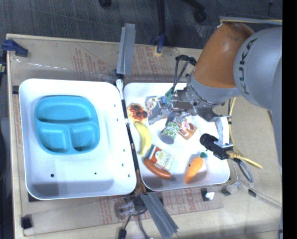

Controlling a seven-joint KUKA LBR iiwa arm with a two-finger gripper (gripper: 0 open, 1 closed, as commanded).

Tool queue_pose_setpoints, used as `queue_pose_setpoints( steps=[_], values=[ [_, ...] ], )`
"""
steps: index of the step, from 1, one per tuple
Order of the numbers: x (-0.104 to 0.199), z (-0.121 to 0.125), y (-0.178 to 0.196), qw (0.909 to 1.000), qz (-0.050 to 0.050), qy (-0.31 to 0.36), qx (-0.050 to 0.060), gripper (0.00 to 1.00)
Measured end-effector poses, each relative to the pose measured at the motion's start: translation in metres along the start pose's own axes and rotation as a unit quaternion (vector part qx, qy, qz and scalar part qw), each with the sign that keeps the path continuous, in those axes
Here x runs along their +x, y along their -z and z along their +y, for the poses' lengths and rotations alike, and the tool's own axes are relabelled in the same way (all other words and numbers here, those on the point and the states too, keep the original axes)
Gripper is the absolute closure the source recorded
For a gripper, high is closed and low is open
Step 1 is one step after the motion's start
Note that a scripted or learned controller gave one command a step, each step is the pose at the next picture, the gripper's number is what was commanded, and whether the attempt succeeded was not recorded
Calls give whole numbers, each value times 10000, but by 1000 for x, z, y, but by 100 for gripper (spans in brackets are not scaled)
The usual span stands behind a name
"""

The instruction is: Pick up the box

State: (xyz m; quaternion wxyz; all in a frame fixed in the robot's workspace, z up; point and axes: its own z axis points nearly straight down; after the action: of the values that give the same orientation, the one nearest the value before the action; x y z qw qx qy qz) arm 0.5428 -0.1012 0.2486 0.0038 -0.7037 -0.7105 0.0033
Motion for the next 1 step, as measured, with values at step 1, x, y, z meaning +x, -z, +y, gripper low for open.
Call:
queue_pose_setpoints(
  steps=[1],
  values=[
    [67, 50, -61, 10000, -14, 84, 3, 0]
  ],
)
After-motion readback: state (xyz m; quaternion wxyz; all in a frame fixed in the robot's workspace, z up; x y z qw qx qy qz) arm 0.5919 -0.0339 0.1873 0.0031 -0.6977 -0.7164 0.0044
